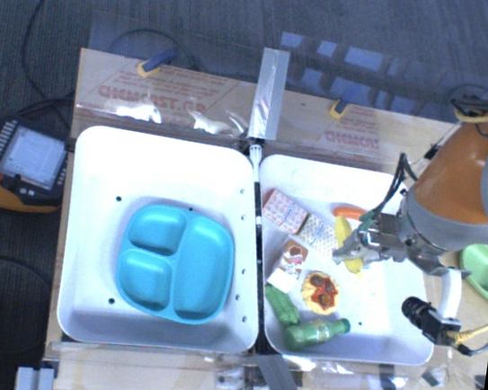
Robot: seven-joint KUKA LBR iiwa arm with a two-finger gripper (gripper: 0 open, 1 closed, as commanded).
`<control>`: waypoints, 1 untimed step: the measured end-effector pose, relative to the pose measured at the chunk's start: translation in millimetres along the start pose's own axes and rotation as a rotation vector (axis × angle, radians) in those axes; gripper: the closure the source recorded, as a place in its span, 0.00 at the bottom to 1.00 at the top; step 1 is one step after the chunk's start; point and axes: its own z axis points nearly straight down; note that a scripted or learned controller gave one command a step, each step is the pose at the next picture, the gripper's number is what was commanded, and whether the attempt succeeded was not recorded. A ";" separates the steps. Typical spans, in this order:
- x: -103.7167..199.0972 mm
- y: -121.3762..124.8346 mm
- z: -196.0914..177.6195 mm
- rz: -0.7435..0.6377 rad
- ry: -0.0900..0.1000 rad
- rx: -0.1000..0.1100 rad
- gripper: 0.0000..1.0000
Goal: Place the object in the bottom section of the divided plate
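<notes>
Blue divided plate sits apart from our gripper, whose grip we cannot tell; crowded toys like the green bottle risk a mispick

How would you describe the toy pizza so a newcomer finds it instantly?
Look in the right-hand white bin, near its front wall. The toy pizza is a small round yellow disc with red topping, just above the green bottle; its neighbours are green or boxy.
</notes>
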 end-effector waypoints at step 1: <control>99.4 -16.7 26.1 0.131 0.003 0.002 1.00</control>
